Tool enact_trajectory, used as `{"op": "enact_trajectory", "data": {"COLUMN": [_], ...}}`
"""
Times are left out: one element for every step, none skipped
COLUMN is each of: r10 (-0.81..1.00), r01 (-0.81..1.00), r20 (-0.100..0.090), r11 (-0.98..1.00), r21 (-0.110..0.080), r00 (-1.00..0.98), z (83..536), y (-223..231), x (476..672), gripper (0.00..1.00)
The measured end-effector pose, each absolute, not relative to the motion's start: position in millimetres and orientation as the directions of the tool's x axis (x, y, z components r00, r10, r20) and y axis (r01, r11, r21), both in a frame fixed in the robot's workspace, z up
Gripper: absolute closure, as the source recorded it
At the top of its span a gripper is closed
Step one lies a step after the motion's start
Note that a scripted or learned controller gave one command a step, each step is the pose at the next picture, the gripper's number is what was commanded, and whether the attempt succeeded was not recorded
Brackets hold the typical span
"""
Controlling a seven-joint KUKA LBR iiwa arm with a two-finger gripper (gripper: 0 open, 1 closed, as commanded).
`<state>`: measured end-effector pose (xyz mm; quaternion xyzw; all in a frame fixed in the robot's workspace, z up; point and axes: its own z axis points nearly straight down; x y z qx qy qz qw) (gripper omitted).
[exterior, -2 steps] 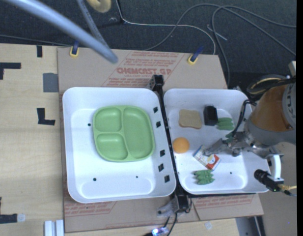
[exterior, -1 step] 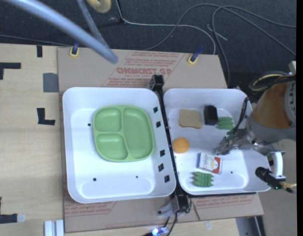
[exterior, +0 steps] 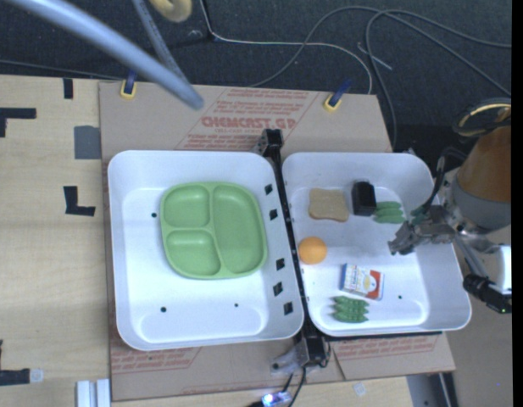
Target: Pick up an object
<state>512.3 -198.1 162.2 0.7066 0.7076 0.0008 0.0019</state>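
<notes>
Gripper: we cannot tell its state.
Green pod: just above it.
Black block: up-left.
Carton: below-left.
Orange ball: far left.

bins: smooth white plastic, slight sheen | tray: matt pale-green plastic | board: plain brown cardboard, printed red | table: light wood-look, matt | ball: smooth orange | slice: rough tan, bread-like
</notes>
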Motion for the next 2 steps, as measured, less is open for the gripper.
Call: {"op": "enact_trajectory", "data": {"r10": [1.0,1.0], "r01": [1.0,1.0], "r20": [-0.002,-0.001], "r11": [0.002,0.002], "r21": [0.005,0.003], "r00": [-0.002,-0.002], "z": [216.9,255.7], "y": [-196.9,-196.5], "x": [523.7,524.6], "gripper": [1.0,1.0]}}
